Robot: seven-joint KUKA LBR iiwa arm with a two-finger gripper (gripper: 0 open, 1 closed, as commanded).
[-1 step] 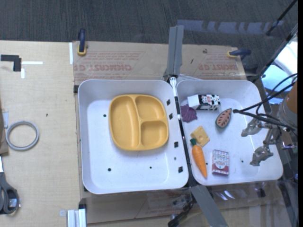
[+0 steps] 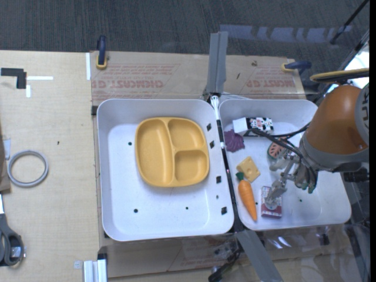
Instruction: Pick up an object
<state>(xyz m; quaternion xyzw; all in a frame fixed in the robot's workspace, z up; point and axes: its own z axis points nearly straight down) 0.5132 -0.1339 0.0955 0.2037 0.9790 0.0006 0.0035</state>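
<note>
The claw (image 2: pixel 273 202), its grip state indiscernible, hangs directly over a small red packet (image 2: pixel 271 209), beside an upright-lying toy carrot (image 2: pixel 248 200).

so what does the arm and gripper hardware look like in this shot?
The arm has a rounded orange band over a grey wrist section. Black cables run along the wrist. The gripper is slim bare metal, silvery grey, with small mechanical linkages.
</note>
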